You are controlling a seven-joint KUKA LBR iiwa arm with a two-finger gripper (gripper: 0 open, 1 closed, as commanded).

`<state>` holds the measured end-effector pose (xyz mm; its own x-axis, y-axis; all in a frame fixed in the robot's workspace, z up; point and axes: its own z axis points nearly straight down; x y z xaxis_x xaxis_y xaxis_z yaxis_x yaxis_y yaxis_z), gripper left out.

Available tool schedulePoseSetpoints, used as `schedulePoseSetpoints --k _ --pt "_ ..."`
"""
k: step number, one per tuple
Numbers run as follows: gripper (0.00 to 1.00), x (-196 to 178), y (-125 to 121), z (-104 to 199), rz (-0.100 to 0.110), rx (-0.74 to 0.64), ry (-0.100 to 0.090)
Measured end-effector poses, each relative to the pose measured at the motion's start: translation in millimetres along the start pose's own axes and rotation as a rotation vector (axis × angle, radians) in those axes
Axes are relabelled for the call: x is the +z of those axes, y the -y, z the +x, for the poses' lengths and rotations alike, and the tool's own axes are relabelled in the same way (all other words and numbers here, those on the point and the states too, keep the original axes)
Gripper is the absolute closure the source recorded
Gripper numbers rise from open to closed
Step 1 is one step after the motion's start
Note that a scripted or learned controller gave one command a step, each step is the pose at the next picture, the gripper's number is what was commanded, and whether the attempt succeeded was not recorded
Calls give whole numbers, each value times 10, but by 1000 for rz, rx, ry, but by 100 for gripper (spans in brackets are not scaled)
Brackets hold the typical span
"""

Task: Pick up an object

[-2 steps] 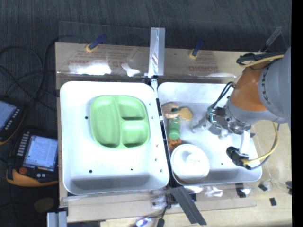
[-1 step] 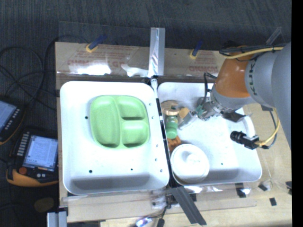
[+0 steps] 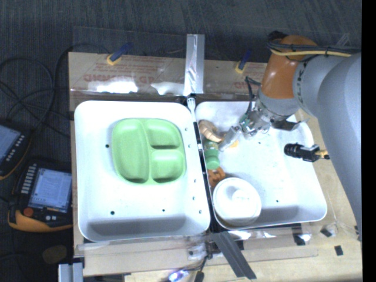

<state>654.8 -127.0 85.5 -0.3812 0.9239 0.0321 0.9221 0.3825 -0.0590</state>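
Observation:
My gripper (image 3: pixel 229 137) is low in the right bin (image 3: pixel 294 187), near its back left part, with the arm coming in from the right. Its tip is right beside a tan rounded object (image 3: pixel 208 129) that lies against the bin's left wall. Whether the two touch I cannot tell. Just in front of that lies a green object (image 3: pixel 210 155), then a small orange-brown one (image 3: pixel 216 174). A white bowl (image 3: pixel 236 200) stands at the bin's front left. I see nothing clearly between the gripper's tips.
The left bin (image 3: pixel 94 210) holds a green divided plate (image 3: pixel 148 150). The divider wall (image 3: pixel 200 175) between the bins runs close to the small objects. The right half of the right bin is bare white floor.

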Motion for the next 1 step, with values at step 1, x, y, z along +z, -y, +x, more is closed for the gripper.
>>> schedulePoseSetpoints --k 1 --pt "100 -99 -23 -11 -12 -4 9"
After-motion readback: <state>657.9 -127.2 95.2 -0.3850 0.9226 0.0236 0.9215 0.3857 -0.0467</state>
